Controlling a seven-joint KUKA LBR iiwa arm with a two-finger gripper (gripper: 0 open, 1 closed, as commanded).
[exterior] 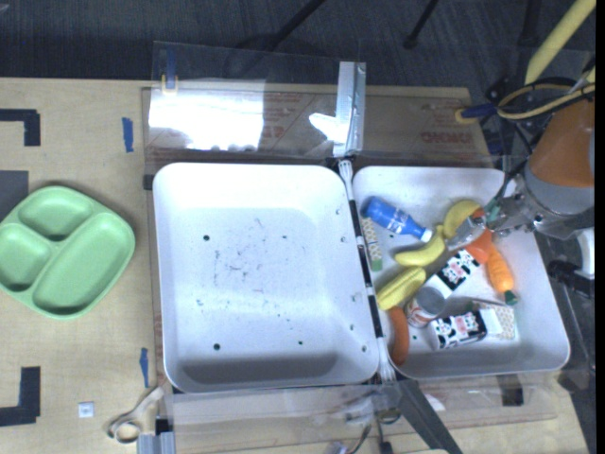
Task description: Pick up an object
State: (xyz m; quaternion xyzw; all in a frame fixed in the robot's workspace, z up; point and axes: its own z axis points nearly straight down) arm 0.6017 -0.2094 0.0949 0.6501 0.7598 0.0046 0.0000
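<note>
Camera view is showing the gripper [493, 218] hovering over the right bin [548, 334], just beside a carrot [498, 268] and a banana [427, 253]; its finger state is reading as undeterminable. Left bin [189, 197] is sitting alongside.

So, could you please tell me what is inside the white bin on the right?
The right white bin holds a blue bottle, yellow bananas, an orange carrot, black-and-white cartons and an orange-red piece by the divider. Whatever lies beneath this pile is covered.
</note>
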